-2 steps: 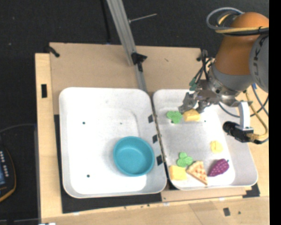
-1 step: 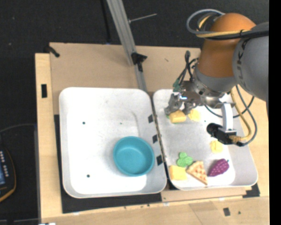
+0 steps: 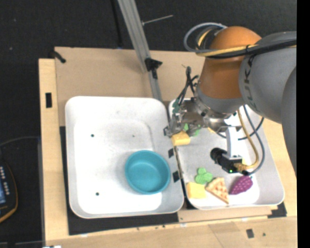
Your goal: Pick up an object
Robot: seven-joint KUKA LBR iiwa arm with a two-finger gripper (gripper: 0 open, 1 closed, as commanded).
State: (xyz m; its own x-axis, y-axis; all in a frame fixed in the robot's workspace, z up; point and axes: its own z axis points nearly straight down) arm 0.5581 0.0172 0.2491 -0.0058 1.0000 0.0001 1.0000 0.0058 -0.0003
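Grey and orange, the arm reaches in from the right and hangs over the far left part of the right bin. The left bin is beside it, and their edges touch. A blue bowl stands in the near right part of the left bin. The gripper is low, at the border of the two bins, and a yellow block sits just under its tip; whether it grips the block, I cannot tell. In the near part of the right bin lie a purple grape, a pizza slice, a yellow piece and a green toy, close together.
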